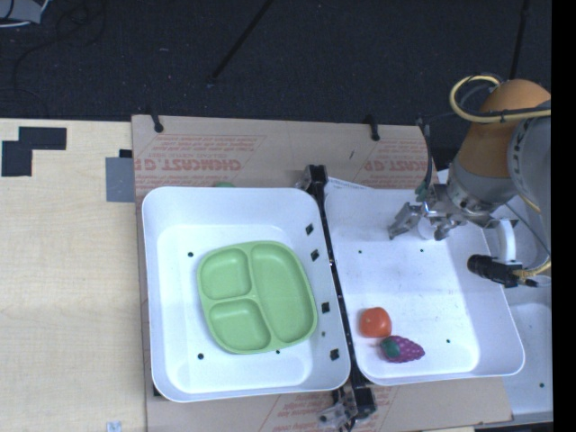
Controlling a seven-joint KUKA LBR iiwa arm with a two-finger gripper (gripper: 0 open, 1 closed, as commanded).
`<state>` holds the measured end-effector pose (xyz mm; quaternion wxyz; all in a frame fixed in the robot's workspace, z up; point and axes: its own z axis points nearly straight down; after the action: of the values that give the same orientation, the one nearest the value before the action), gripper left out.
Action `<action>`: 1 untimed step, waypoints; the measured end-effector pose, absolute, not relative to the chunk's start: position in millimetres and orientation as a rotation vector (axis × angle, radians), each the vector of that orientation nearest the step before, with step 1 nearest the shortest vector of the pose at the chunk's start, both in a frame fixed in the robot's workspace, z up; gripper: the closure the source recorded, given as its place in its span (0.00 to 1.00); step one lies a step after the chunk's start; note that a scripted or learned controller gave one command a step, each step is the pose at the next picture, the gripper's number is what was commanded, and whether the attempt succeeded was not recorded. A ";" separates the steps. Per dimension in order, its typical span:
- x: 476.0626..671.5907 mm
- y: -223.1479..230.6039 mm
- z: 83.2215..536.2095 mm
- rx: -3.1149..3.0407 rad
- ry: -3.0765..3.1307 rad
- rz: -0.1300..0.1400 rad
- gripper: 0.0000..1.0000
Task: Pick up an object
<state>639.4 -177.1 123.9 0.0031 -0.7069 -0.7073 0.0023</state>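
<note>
1. The step in hand looks like the approach: no object is picked yet, and the arm [504,142] reaches in from the right over the far part of the right bin [490,354].
2. The gripper [423,221] hangs over the far part of this bin. Its fingers [402,222] seem spread apart, about half open or more, and nothing is between them. I cannot tell if the tips touch the bin floor.
3. The objects to pick are in the near part of the same bin: a red toy [375,320] and, touching it or just beside it on the near side, a purple toy [401,349] with a green end. Both are well apart from the gripper.
4. The left bin [171,241] bears a green tray [256,295] with three compartments, lying flat.
5. In my judgement, the next move calls for travel toward the near edge, to stand above the red toy, then to go down with open fingers on both sides of it. The purple toy so near may get in the way of one finger.
</note>
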 end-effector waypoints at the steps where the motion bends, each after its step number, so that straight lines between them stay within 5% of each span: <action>1: 637.6 -175.6 84.4 -2.214 -2.216 0.009 0.00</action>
<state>637.6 -175.6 84.4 0.0046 -0.7067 -0.7075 0.0028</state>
